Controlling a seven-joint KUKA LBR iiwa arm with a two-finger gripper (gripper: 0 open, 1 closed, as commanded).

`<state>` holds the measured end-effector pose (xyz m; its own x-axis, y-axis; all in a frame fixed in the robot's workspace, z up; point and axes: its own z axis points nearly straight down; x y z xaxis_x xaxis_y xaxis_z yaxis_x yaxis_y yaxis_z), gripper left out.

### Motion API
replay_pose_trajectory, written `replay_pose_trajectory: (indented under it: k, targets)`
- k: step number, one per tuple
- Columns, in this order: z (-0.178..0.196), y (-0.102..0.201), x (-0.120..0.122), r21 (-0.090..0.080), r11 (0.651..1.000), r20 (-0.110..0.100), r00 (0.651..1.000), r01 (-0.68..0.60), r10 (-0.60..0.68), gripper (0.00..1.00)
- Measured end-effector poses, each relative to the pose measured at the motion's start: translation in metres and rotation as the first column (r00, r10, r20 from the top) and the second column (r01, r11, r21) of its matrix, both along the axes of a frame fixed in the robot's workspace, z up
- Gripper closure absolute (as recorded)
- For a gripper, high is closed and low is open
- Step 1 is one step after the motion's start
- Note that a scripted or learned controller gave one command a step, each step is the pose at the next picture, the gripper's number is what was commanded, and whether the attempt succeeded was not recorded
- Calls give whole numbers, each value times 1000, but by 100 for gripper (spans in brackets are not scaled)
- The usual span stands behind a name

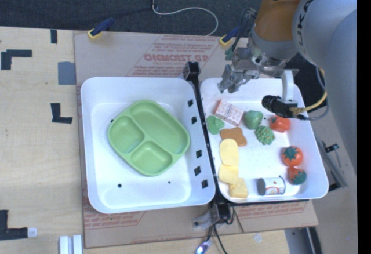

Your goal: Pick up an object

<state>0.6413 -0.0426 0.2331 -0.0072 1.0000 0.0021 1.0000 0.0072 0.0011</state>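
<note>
My gripper [229,83] hangs over the far left corner of the right bin [307,131], above the bin floor, with nothing seen between its fingers. Just in front of it lies a pink-and-white packet [229,112]. Around that lie toy foods: a green piece [215,125], a brown toast slice [233,136], a green pepper [253,119], broccoli [265,135], yellow pieces [229,153], two tomatoes [292,156], and a small can [271,186].
The left bin [93,131] holds a green divided plate [148,137]. A black divider ridge [199,125] runs between the bins. A black-and-yellow fitting [279,105] sits at the right bin's far right. The arm's grey body fills the upper right.
</note>
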Motion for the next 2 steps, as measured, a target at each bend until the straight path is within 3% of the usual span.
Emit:
replay_pose_trajectory:
  k: [2]
  targets:
    - [-17,2,11,-4,1000,-4,1000,6,-6,100]
